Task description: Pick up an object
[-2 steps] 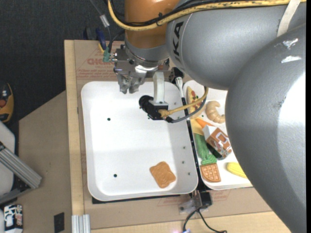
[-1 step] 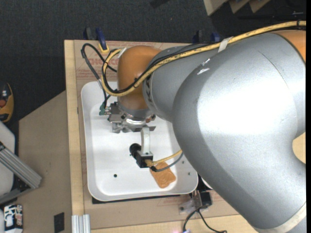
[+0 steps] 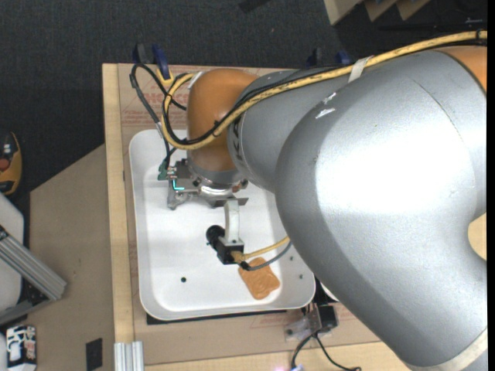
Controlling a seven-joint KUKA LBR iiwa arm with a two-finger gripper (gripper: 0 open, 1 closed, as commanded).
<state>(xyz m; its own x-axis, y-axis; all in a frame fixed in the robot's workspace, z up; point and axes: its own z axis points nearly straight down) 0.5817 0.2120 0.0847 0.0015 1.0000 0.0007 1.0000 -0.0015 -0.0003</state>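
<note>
An orange-brown, roughly oblong object (image 3: 261, 282) lies flat near the front right corner of the left white bin (image 3: 166, 246). My gripper (image 3: 203, 188) hangs over the back middle of this bin, beneath the orange wrist band, and looks straight down. It stands well behind the orange-brown object and apart from it. Nothing shows between the gripper and the bin floor. The large grey arm hides the right bin and the right side of this one.
A tiny dark speck (image 3: 183, 279) sits on the bin floor at the front left. Black and yellow cables (image 3: 158, 91) loop above the bin's back edge. The wooden bench (image 3: 116, 207) frames the bin on the left.
</note>
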